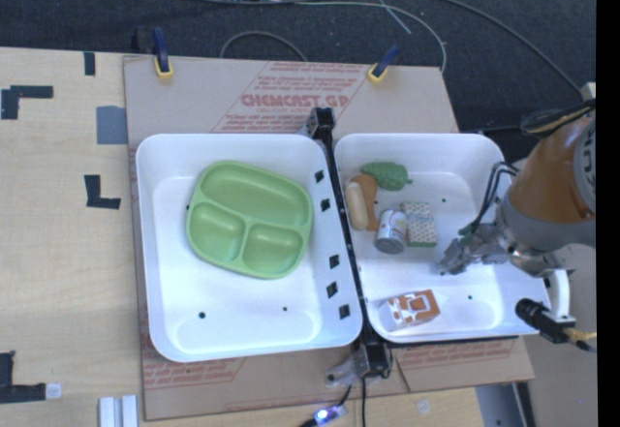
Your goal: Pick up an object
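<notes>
The right bin (455,146) holds several small things. A green leafy toy (386,174) lies at the back, with an orange-tan piece (360,201) beside it near the divider. A silver can (390,231) lies on its side against a grey-white packet (419,223). Near the front sits a white and orange carton (412,309). My gripper (457,259) hangs low over the right side of this bin, to the right of the can and apart from it. Nothing shows between its fingers.
A green divided plate (251,219) fills much of the left bin (165,319). Black clips run along the divider (334,241) between the bins. Cables lie on the dark floor behind the bench. The arm's orange band (554,178) stands over the right bin's right wall.
</notes>
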